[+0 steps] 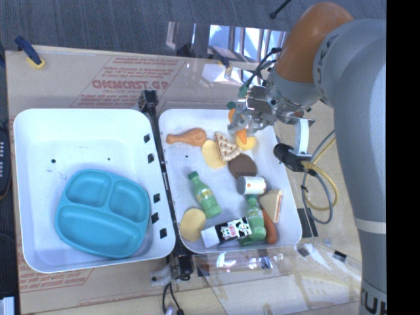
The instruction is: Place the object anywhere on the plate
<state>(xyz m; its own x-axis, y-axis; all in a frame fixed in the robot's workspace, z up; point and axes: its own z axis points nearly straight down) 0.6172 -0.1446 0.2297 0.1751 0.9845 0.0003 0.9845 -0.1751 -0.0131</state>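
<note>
The blue three-compartment plate (102, 212) lies in the left bin (39, 130), toward its front. My gripper (248, 122) hangs low over the back right part of the right bin (172, 176). It is right above a small orange and yellow toy (245, 139) and beside a pizza slice (226, 146). Whether it touches the orange toy I cannot make out. Nothing lies on the plate.
The right bin holds several toy foods: a drumstick (187, 136), a yellow disc (211, 156), a brown cookie (242, 165), a can (253, 186), two green bottles (205, 194) (254, 216), a milk carton (228, 231), a sandwich wedge (273, 205). Cables (318, 182) hang along its right wall.
</note>
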